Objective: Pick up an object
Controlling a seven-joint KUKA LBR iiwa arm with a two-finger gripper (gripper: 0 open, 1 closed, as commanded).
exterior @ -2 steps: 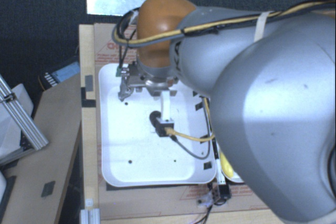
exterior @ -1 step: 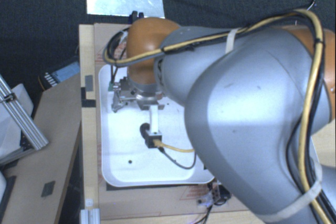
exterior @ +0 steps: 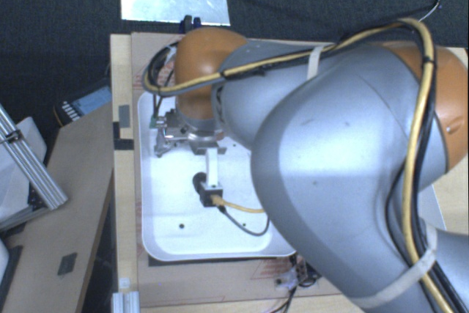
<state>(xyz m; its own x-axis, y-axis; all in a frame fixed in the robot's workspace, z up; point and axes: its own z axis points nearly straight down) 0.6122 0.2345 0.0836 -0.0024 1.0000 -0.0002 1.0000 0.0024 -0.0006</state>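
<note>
One huge grey arm (exterior: 344, 157) blocks most of my view, and any object in the white bin (exterior: 167, 220) is hidden behind it. The gripper (exterior: 178, 137) hangs over the bin's far end; clenched or released, I cannot tell. I'd descend slowly, then verify a catch

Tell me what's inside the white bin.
The bin shows bare white floor and a dark speck near its front; the arm covers its far end and view-right side.
</note>
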